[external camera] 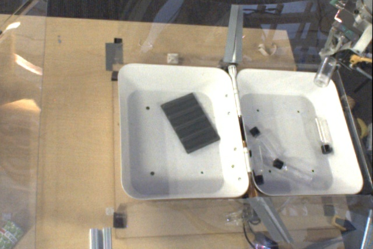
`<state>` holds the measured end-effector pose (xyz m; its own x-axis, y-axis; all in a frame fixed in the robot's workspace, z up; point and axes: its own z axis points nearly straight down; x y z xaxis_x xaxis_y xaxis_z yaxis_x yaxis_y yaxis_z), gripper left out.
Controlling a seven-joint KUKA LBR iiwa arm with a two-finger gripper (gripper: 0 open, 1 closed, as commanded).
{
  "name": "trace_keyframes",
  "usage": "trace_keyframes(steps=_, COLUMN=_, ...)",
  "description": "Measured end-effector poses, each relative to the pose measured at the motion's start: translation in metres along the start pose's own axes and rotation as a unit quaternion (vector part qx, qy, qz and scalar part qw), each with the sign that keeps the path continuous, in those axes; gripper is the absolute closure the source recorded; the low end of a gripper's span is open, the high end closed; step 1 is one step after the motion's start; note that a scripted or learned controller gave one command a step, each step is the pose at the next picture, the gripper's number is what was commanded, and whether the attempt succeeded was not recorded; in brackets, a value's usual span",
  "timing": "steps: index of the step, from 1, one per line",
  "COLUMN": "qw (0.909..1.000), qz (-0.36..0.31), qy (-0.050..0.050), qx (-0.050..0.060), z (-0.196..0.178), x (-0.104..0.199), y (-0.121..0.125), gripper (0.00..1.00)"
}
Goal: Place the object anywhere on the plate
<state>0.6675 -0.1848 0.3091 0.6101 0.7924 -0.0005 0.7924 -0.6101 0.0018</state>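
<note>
Camera view: unlabelled dark ribbed plate [190, 122], left bin [134, 181].

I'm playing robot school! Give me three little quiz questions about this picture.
1. True or false: the dark grey ribbed rectangular plate lies in the left white bin.
2. Where do the small clear tubes with black caps lie? A) right white bin B) left bin C) wooden bench
3. Fill in: the gripper is at the picture's upper ____ corner.
Key: 1 true; 2 A; 3 right.
</note>
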Motion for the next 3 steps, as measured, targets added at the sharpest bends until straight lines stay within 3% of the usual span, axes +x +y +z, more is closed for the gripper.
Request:
trace_keyframes(steps=1, qw=1.0000, qz=0.002, qy=0.000, qx=0.000, z=-0.0157, x=0.0051, y=-0.0080, gripper=1.00)
trace_keyframes(steps=3, qw=0.9992, qz=-0.040, qy=0.000, qx=0.000, z=-0.0068, x=0.0045, y=-0.0011, gripper=1.00)
